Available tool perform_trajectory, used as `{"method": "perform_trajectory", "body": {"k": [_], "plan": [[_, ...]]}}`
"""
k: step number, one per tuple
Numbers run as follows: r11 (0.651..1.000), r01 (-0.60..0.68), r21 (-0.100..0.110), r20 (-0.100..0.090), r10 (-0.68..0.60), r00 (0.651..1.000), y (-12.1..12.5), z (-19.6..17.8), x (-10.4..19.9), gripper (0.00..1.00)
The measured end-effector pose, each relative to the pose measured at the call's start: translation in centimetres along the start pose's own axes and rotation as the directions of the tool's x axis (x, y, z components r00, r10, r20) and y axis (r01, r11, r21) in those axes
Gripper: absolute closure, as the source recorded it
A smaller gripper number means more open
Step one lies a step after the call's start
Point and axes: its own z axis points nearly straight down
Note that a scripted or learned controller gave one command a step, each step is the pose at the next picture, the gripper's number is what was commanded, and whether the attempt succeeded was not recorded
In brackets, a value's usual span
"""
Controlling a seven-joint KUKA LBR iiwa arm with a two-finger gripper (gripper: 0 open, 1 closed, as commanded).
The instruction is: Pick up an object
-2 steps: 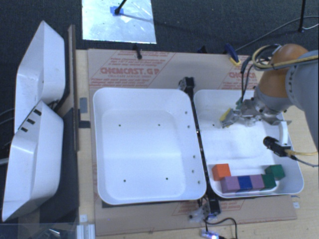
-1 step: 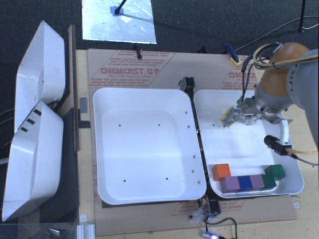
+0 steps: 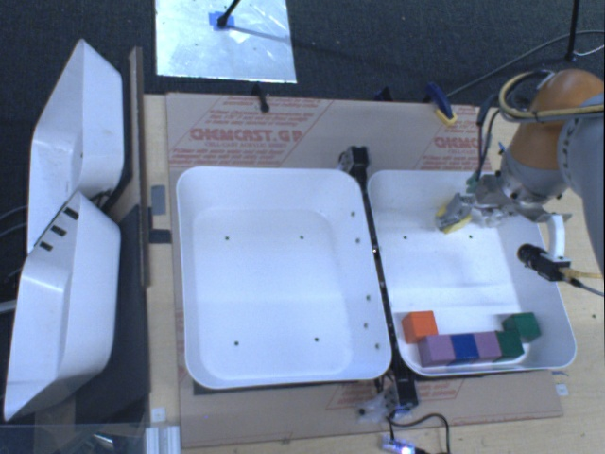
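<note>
My gripper [image 3: 460,212] hangs over the back of the right bin [image 3: 473,263], reaching in from the right. A small yellow object [image 3: 453,220] shows between its fingertips, lifted off the bin floor, and the fingers are shut on it. Along the front wall of the right bin lie an orange block [image 3: 420,325], a row of purple, blue and pink blocks [image 3: 463,347] and a green block [image 3: 519,329].
The left bin [image 3: 274,272] stands beside the right one, with a black divider [image 3: 376,253] between them. Two spare white bins [image 3: 66,225] lean at the far left. A black cable end [image 3: 541,261] hangs over the right bin's right side.
</note>
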Motion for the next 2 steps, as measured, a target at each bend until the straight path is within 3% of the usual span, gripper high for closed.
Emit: {"method": "perform_trajectory", "body": {"k": [1,2], "plan": [[1.0,0.003,0.0,-0.001,-0.003,1.0,1.2,0.0,0.9,0.0],[1.0,0.002,-0.001,-0.001,-0.002,1.0,1.2,-1.1,0.8,1.0]]}}
